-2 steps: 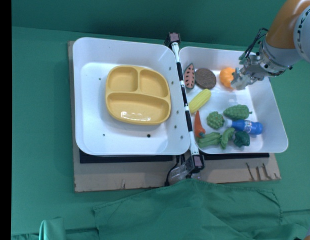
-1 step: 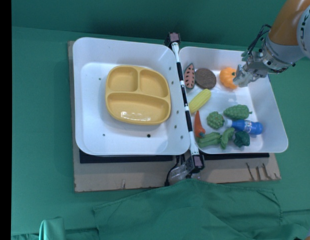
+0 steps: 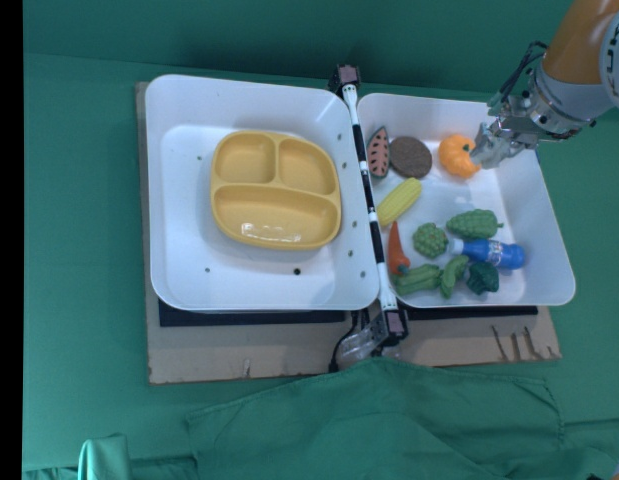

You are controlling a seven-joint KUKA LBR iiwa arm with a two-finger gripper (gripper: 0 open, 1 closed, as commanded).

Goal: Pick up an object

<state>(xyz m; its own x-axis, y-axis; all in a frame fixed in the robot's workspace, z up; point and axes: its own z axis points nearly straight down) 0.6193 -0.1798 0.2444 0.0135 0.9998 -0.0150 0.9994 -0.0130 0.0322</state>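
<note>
**Pumpkin still waiting in the right bin, nothing lifted yet**

Pumpkin (image 3: 455, 155) is the object nearest the gripper (image 3: 492, 149), lying orange near the far edge of the right bin (image 3: 549, 230), and nothing is leaving the bin so far. As I judge it, the pick is only starting: the approach is about done, while the closing and the lift are both left to do.

Counting from the left, the left bin (image 3: 179, 148) is holding one yellow divided plate (image 3: 277, 188) with three compartments. Two bins are sitting side by side on the bench (image 3: 79, 218). The right bin is carrying one watermelon slice (image 3: 378, 152), one brown patty (image 3: 410, 156), one corn cob (image 3: 399, 202), one carrot (image 3: 397, 251), one pumpkin, one blue bottle (image 3: 488, 254), and about five green vegetables (image 3: 474, 225) clustered near the front, though where they are touching the count is uncertain.

At the right, the grey arm (image 3: 579, 63) is reaching in, with the gripper hovering just beside the pumpkin. Whether the jaws are apart or together I cannot tell; nothing is showing between them.
</note>
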